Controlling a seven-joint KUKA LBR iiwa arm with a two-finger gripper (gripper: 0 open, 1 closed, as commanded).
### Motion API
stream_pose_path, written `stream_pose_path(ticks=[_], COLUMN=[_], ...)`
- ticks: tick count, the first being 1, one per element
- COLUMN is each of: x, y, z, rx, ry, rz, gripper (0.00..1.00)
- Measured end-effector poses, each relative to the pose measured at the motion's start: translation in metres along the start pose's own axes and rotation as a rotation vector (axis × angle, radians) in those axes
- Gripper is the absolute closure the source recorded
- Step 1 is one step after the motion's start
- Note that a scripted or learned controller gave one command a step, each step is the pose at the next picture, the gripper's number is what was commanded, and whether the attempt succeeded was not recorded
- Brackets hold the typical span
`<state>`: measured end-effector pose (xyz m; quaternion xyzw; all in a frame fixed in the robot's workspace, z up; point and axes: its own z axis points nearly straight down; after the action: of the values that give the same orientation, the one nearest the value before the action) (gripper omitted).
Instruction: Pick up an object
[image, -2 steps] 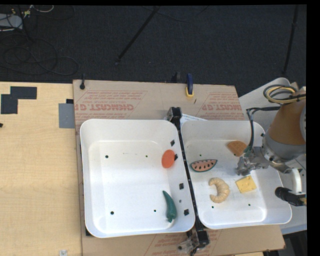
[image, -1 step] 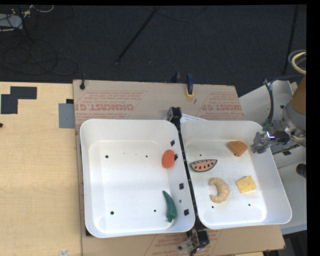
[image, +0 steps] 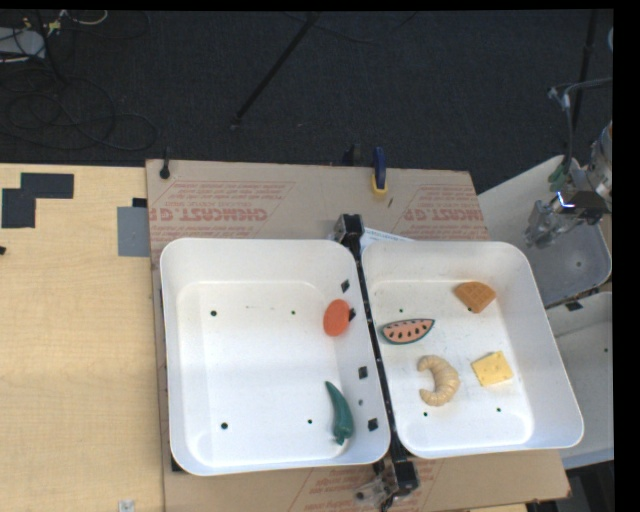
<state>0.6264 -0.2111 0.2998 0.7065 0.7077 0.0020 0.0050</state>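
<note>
Camera view: tomato (image: 338, 318), pepper (image: 339, 412) in left bin (image: 250, 380); watermelon slice (image: 407, 330), croissant (image: 439, 380), cheese (image: 491, 369), bread (image: 475, 296) in right bin (image: 460, 432); end effector (image: 562, 210) state unclear.

arm (image: 580, 200) | grey-silver metal | small blue light | thin rods

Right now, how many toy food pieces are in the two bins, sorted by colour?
Orange: 2, the round orange piece in the left bin and the orange-brown piece in the right bin
Green: 1, the green pepper
Red and green: 1, the watermelon slice
Tan: 1, the croissant
Yellow: 1, the cheese block
Total: 6
</note>
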Motion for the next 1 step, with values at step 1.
stream_pose_path(ticks=[1], x=[0.0092], y=[-0.0931], z=[0.0228], rx=[0.017], ry=[0.006], rz=[0.004], gripper=[1.00])
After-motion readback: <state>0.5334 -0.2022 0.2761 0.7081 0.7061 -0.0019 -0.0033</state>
